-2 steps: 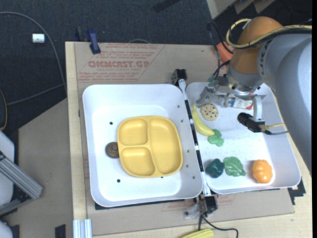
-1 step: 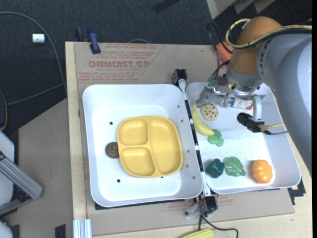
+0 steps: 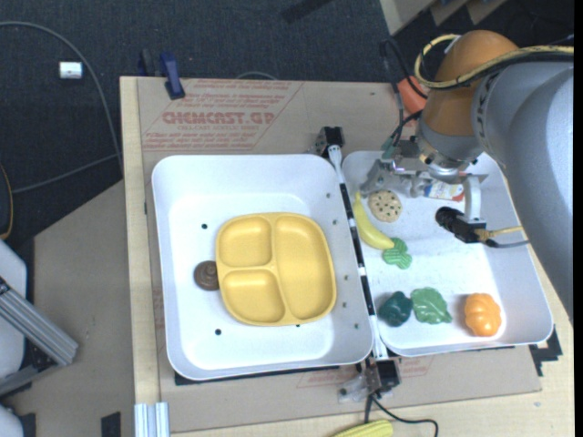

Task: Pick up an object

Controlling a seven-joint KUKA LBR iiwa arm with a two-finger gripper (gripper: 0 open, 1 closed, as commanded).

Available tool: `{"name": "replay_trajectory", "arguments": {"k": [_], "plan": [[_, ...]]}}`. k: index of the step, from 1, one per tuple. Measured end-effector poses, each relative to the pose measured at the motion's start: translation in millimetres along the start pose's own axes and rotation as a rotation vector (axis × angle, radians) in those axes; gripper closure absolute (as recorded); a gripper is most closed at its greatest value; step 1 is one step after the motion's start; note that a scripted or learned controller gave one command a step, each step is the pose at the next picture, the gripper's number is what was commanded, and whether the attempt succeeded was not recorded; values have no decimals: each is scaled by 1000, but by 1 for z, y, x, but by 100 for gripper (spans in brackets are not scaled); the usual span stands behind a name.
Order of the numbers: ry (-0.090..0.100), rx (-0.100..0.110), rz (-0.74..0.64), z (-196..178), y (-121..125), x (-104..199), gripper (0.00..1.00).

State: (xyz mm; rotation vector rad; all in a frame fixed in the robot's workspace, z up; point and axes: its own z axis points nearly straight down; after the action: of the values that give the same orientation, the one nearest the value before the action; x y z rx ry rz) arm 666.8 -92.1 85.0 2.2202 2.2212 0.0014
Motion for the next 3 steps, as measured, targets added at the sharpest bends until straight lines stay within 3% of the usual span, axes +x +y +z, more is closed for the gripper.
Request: {"name": "replay_trajectory", "arguments": {"k": [1, 2, 3], "plan": [[-1, -7, -1, -12, 2, 0, 100], [1, 1, 0, -101, -74, 17, 100], [1, 3, 1, -100, -75, 17, 0]]}}
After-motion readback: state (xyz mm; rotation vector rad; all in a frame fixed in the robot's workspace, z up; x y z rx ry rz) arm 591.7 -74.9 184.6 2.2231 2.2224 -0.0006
